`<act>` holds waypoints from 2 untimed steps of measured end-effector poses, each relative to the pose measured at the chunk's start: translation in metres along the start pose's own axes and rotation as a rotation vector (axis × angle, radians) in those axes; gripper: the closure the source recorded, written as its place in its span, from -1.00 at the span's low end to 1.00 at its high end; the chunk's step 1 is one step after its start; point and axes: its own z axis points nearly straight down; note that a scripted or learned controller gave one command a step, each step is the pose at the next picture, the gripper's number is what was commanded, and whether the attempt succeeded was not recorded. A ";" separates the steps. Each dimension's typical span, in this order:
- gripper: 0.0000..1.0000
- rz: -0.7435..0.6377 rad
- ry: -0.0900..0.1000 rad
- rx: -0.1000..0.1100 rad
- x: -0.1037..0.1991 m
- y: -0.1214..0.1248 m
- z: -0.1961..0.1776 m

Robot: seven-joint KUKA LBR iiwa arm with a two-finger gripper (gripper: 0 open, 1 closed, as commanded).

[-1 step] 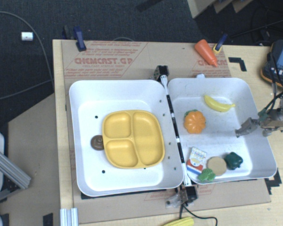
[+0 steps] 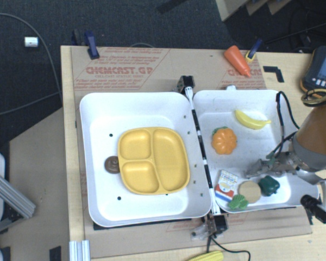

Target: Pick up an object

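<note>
In the right bin (image 2: pixel 261 99) lie a yellow banana (image 2: pixel 251 119), an orange pumpkin-like toy (image 2: pixel 224 140), a small white carton (image 2: pixel 226 181), a tan round piece (image 2: pixel 249 191), a light green piece (image 2: pixel 238 202) and a dark green pepper-like toy (image 2: pixel 269 185). My gripper (image 2: pixel 263 168) reaches in from the right, low over the bin's near right part. It hangs just above the dark green toy and right of the pumpkin. Nothing shows held in it.
The left bin (image 2: pixel 98 162) holds a yellow divided plate (image 2: pixel 152 160) with a brown round piece (image 2: pixel 112 164) at its left side. An orange carrot toy (image 2: pixel 238 61) lies on the bench behind the right bin. A black cable (image 2: pixel 280 113) runs along the bin's right wall.
</note>
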 end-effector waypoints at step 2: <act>-1.00 -0.002 -0.002 -0.001 0.030 0.128 -0.001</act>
